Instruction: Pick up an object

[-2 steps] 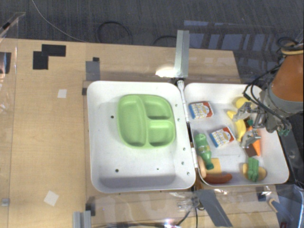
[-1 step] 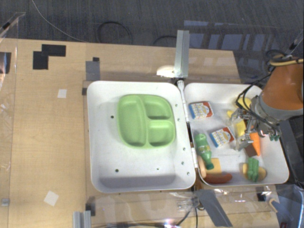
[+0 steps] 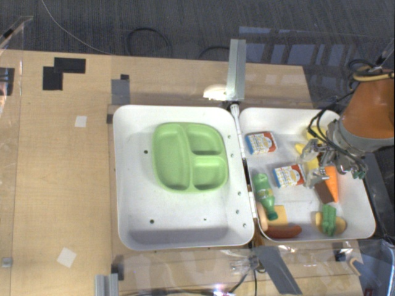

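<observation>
The gripper [image 3: 321,165] is hanging over the right bin [image 3: 364,217], with the orange-banded arm [image 3: 370,113] reaching in from its right. Just below it an orange carrot [image 3: 332,182] and a brown block [image 3: 323,193] are lying together. To its left a small carton [image 3: 288,176] is sitting, with another carton [image 3: 260,143] up-left. A green bottle [image 3: 263,191] is lying further left. Well beyond, a green divided tray [image 3: 189,157] is resting in the left bin [image 3: 133,177].
</observation>
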Tool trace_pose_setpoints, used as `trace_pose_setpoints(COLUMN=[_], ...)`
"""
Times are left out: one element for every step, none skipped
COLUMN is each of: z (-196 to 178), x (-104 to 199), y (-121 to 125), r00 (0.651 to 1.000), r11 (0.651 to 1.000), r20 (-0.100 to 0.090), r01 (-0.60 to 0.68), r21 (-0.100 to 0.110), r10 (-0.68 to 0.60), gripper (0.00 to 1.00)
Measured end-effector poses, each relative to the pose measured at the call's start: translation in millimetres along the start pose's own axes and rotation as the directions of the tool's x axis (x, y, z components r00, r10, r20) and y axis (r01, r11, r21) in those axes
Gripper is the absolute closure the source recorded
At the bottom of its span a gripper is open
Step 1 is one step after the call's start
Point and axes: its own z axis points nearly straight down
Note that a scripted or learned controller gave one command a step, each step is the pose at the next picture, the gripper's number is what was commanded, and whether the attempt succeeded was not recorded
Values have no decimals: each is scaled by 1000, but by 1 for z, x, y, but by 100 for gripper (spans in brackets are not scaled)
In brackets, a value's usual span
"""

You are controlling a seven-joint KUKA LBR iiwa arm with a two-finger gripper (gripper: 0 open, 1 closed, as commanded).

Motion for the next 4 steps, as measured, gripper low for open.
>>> trace_pose_setpoints(z=[0, 13, 13, 13], x=[0, 22, 6, 6], y=[0, 14, 41, 50], r00=[1000, 994, 978, 971], r11=[1000, 994, 978, 971], r20=[-1, -7, -8, -8], r01=[1, 106, 209, 237], r21=[0, -3, -4, -3], r10=[-1, -106, -209, -237], gripper=[0, 0, 0, 0])
